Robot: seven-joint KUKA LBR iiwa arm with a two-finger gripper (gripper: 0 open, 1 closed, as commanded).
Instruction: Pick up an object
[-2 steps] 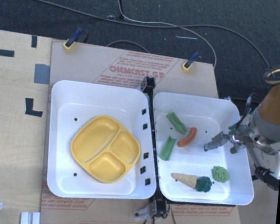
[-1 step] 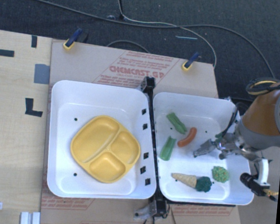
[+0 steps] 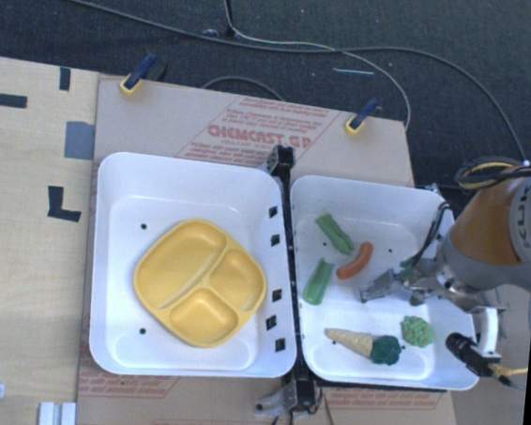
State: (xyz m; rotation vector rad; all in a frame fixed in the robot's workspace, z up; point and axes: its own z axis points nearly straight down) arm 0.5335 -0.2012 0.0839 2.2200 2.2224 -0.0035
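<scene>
Approaching stage, by judgement: the gripper [image 3: 380,287] hung low over the right bin [image 3: 394,200], nothing visible between its fingers; whether they were spread or pressed together could not be told.

Contents, right bin:
- orange sausage-shaped piece [image 3: 356,260], just beside the gripper tip, nearest candidate
- two green pieces [image 3: 334,232], [image 3: 319,281], to its left
- cone with dark green top [image 3: 365,343], near the front wall
- light green lump [image 3: 416,330]

Contents, left bin [image 3: 112,238]: yellow divided plate [image 3: 201,280].

Next move, judged: settle on one item, centre the fingers across it, descend, close, lift.

Writing: red print on the cardboard sheet [image 3: 255,130] under the bins, reading roughly "CHEMCAST GP"; smaller lines illegible.
</scene>
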